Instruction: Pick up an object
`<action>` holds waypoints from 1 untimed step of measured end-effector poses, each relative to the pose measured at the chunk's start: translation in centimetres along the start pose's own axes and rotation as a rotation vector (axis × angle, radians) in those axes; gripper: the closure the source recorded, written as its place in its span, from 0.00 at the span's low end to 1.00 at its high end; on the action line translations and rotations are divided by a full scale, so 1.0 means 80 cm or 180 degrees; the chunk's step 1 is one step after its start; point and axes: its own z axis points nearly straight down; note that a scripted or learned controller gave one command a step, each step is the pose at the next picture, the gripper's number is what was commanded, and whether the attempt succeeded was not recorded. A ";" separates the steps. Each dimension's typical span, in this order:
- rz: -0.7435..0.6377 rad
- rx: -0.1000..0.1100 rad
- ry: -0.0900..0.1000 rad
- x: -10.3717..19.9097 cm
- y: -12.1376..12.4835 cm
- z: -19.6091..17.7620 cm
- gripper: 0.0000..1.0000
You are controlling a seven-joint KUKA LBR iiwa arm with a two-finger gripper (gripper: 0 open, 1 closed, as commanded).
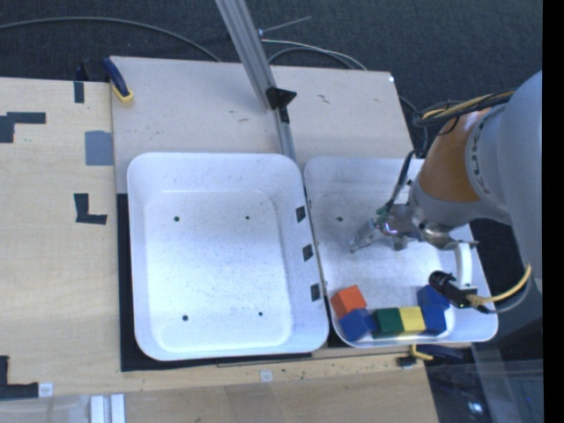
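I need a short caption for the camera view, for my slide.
The gripper hovers over the right bin, above coloured blocks clustered at its near edge.

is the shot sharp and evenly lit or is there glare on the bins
Camera view: fairly soft and grainy overall; lighting even, left bin bright white but not blown out; right bin shows dark speckling; gripper slightly blurred; coloured blocks stay distinct.

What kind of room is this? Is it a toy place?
Probably a robot lab, not a toy shop. A grey robot arm reaches over two white bins on a wooden bench, with coloured blocks for picking practice and cables behind.
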 end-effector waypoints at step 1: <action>0.0002 0.0035 0.0020 0.057 -0.082 0.001 0.00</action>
